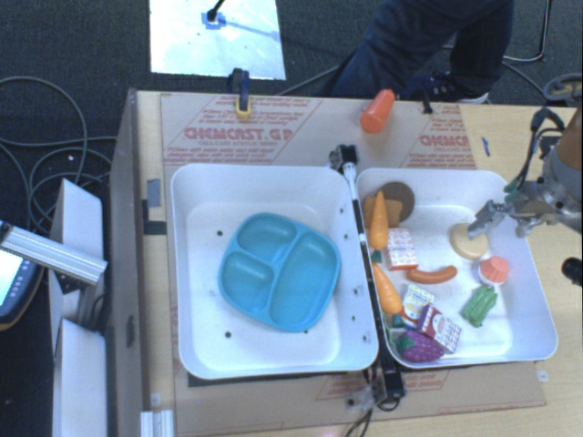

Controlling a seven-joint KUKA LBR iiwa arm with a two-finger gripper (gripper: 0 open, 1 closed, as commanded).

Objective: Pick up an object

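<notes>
Right bin point(537, 335) is cluttered; arm reaches in low, gripper point(483, 221) over the cream disc point(466, 242), grip unclear tbh.

The arm point(560, 176) runs off the right edge, only its wrist end in view. The gripper point(483, 221) sits over the cream disc point(466, 242), covering its upper right edge, and its tip is too small and blurred to read. The purple grapes point(414, 346) are half under the small cartons point(435, 324). The print on the cartons is illegible.
</notes>
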